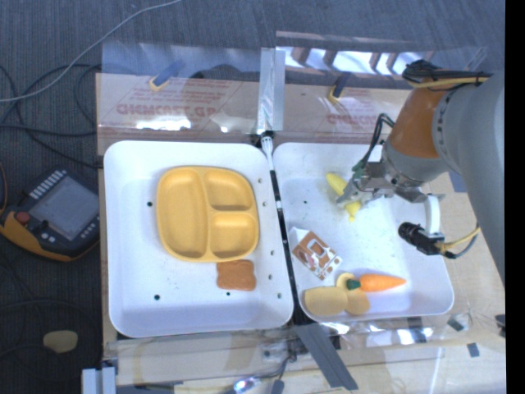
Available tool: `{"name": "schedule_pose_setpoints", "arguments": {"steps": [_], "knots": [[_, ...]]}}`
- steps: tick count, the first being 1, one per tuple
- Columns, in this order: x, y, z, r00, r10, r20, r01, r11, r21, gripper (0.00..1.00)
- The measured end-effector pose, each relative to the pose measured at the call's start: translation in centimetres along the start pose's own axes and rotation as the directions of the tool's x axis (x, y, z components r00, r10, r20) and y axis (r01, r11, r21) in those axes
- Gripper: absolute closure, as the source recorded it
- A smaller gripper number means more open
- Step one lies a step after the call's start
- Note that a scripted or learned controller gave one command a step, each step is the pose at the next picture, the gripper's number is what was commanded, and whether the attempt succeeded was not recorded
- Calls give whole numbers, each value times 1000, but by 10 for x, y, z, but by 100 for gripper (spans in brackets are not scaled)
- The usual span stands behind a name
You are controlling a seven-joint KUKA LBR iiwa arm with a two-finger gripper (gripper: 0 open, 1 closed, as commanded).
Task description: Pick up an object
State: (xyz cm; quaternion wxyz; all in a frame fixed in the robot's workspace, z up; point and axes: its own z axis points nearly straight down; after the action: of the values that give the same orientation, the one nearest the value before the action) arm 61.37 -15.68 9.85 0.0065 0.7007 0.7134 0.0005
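Lying nearest the camera, at the front wall of the right bin (443, 290), are a pale yellow rounded piece (332, 302) and a toy carrot (379, 283), the carrot's green end touching the yellow piece. Just behind them a small brown-and-white patterned packet (316, 251) is sitting tilted, close to the wall shared with the left bin (123, 245).

Further back in the right bin, a yellow toy (338, 187) is lying on the floor, and the gripper (358, 189) is coming down right against it from the right. The fingers appear to be close together around the toy's right part, but whether they are actually pinching it or only touching it cannot be told at this size; the toy is looking as though it is resting on the bin floor. The grey arm (476, 138) with its orange band (414, 125) is reaching in over the bin's rear right corner, covering that part of the bin, and a black cable fitting (418, 236) is hanging beside the wrist.

In the left bin, a yellow three-compartment tray (207, 213) is lying flat near the middle, with a brown toast-like piece (236, 276) touching its front edge. A handheld control pendant (51, 216) is resting on the dark carpet well to the left of both bins.
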Motion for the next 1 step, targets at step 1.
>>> {"name": "schedule_pose_setpoints", "arguments": {"steps": [1], "knots": [[35, 9, -83, 996, -85, -8, 85, 996, 10, 100]]}}
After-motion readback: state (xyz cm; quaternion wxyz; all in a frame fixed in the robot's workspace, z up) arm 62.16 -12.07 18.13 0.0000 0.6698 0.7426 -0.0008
